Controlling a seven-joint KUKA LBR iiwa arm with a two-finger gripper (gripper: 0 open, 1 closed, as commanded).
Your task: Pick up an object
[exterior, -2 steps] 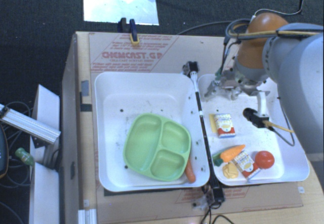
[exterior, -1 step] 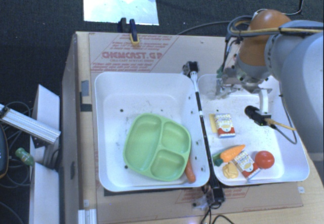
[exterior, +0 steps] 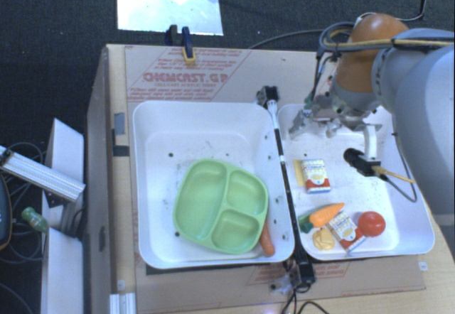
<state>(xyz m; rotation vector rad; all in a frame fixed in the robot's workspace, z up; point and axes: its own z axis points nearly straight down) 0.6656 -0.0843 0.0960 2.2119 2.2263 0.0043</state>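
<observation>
Just left of the jaws, in the right bin (exterior: pixel 414 214): a small carton (exterior: pixel 314 174). In front of the jaws, near that bin's front wall: a carrot (exterior: pixel 326 214), a second carton (exterior: pixel 347 229) just beside it, a round fruit (exterior: pixel 371 224) right of that carton. Well left of the jaws, in the left bin (exterior: pixel 152 163): a divided tray (exterior: pixel 220 206), with a sausage-shaped piece (exterior: pixel 266 241) at its front right corner. Both bins side by side on the surface (exterior: pixel 213 78).

Two white bins sit side by side: the left bin (exterior: pixel 153 163) and the right bin (exterior: pixel 416 224). The left holds one green divided plate (exterior: pixel 222 206) and one small orange piece (exterior: pixel 266 241). The right holds two small boxes (exterior: pixel 314 174) (exterior: pixel 347 229), one carrot (exterior: pixel 325 215), one red tomato (exterior: pixel 371 224) and one yellowish piece (exterior: pixel 323 239).
</observation>
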